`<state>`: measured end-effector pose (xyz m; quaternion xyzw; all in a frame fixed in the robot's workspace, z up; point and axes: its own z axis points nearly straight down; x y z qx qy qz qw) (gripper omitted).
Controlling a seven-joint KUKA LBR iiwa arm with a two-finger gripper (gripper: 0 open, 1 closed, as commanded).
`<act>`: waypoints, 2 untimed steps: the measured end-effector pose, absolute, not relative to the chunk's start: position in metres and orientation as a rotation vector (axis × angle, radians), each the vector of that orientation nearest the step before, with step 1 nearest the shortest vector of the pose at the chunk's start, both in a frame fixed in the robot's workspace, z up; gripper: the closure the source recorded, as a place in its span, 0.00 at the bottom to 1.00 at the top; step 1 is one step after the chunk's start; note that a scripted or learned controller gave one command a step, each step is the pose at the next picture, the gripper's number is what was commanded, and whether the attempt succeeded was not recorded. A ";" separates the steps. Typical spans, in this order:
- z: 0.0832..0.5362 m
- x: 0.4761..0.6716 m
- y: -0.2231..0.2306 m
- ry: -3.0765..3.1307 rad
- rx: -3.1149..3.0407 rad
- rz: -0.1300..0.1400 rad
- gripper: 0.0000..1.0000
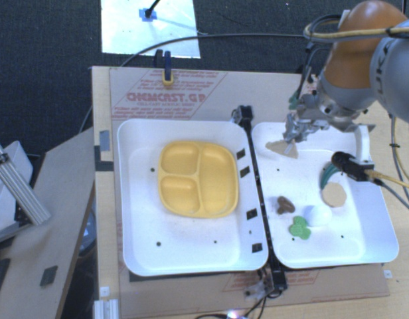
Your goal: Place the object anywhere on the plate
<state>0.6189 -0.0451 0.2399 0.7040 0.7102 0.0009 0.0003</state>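
Bins (191,261): two; plate (198,178): one, yellow; small items: five.

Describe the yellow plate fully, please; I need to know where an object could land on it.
The yellow plate is a rounded-square tray, plastic by its look, with three moulded compartments: one long section on its right, two smaller ones on its left. It lies flat, slightly rotated, near the middle of the left white bin, resting on the floor of that bin. Nothing lies on it.
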 end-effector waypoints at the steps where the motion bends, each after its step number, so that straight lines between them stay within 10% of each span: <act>1: 0.245 0.637 0.010 2.231 2.210 0.007 1.00; 2: 0.240 0.651 0.053 2.229 2.211 0.004 1.00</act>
